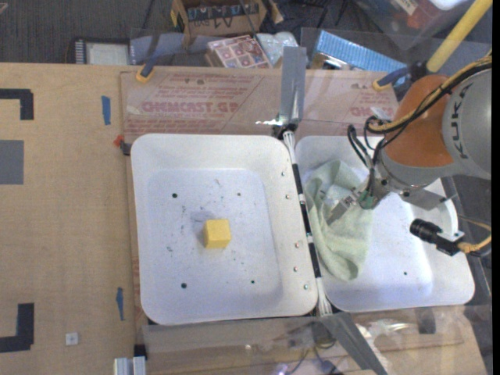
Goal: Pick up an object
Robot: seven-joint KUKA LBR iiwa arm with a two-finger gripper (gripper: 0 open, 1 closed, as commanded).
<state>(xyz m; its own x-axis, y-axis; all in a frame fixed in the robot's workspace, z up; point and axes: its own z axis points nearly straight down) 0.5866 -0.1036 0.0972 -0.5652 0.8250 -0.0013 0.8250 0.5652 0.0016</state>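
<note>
A pale green cloth (344, 233) lies crumpled along the left side of the right bin (437, 276). My gripper (342, 208) reaches in from the right and sits low over the upper part of the cloth, touching or nearly touching its folds. The grey arm with its orange band (422, 135) hangs above the right bin's far right corner. A small yellow cube (218, 233) rests alone near the middle of the left bin (156, 170), well away from the gripper.
A raised divider (305, 233) separates the two bins. A black cable fitting (434, 236) juts out over the right bin's right side. Cardboard, boxes and clutter (234, 53) lie beyond the bins' far edge.
</note>
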